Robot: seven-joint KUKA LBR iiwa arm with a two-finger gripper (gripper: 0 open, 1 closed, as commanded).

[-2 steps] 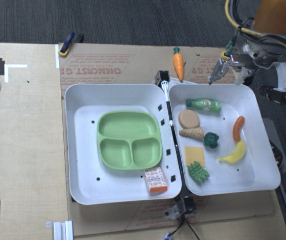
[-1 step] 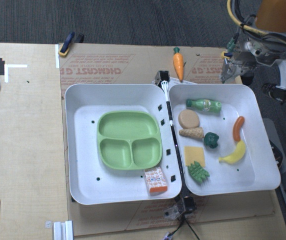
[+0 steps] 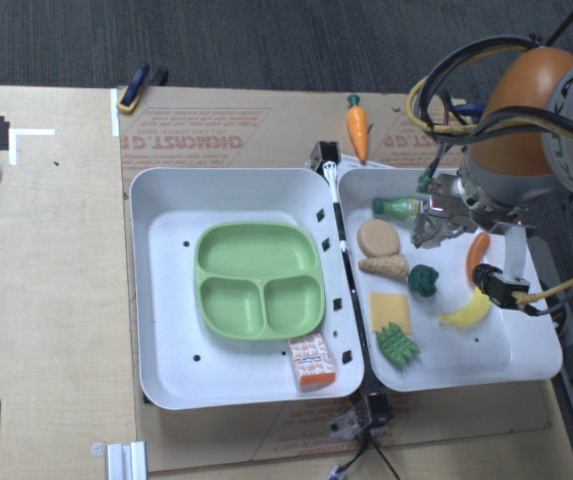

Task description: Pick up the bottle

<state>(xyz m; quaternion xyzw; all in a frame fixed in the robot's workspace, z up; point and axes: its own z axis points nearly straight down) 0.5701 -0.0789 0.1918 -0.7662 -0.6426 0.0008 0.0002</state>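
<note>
Dark carpet lies beyond the far edge of the tabletop (image 3: 46,268), where cardboard sits under two white bins side by side.

From the one camera above, the gripper (image 3: 434,220) hangs over the far part of the right bin (image 3: 526,353), just right of the green bottle (image 3: 396,207), which lies on its side by the bin's far left corner. Whether the gripper is open or closed cannot be told; nothing is visibly held in it. This looks like the approach step: the next move calls for centring over the bottle, lined up across its body, and coming down without nudging the bread roll (image 3: 377,238) just near of it.

The right bin also holds a broccoli floret (image 3: 423,280), a cheese slice (image 3: 389,313), a banana (image 3: 466,310) and a leafy green piece (image 3: 397,346). The left bin (image 3: 161,298) holds a green divided plate (image 3: 260,280) and a small carton (image 3: 313,360).
</note>
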